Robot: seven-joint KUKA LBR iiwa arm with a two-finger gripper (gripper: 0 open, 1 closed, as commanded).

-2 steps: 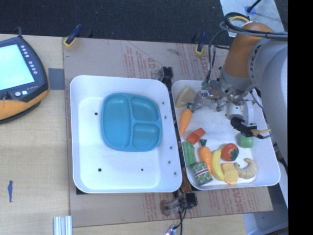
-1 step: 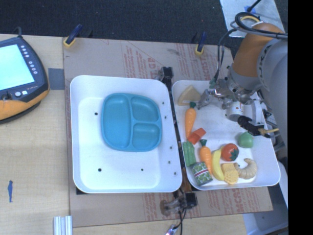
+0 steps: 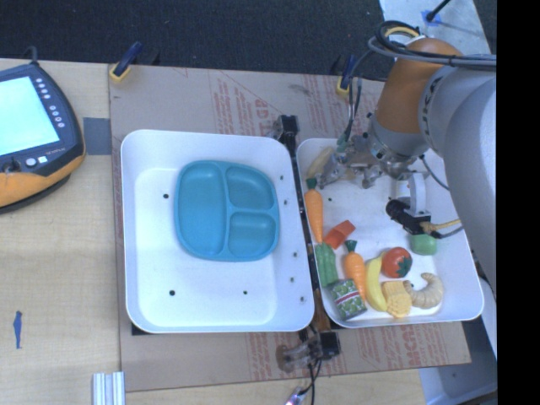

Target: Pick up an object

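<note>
My gripper point(image 3: 350, 175) hangs low over the back left part of the right bin point(image 3: 456, 310), its fingers spread apart with nothing between them. Just in front of it lies a long carrot point(image 3: 314, 213). Farther forward are a red piece point(image 3: 340, 234), a green cucumber point(image 3: 326, 264), a small carrot point(image 3: 355, 268), a tomato point(image 3: 396, 262), a banana point(image 3: 372, 281), a corn cob point(image 3: 396, 298), a pale shrimp-shaped toy point(image 3: 429, 289) and a small can point(image 3: 346, 298). A lime-green piece point(image 3: 423, 245) lies near the right wall.
The left bin point(image 3: 143, 251) holds a blue divided plate point(image 3: 226, 209). A black part with a cable point(image 3: 407, 216) hangs over the right bin beside the arm point(image 3: 413, 91). An orange-edged control tablet point(image 3: 29, 137) lies at the far left. Clamps point(image 3: 126, 62) sit at the board's back edge.
</note>
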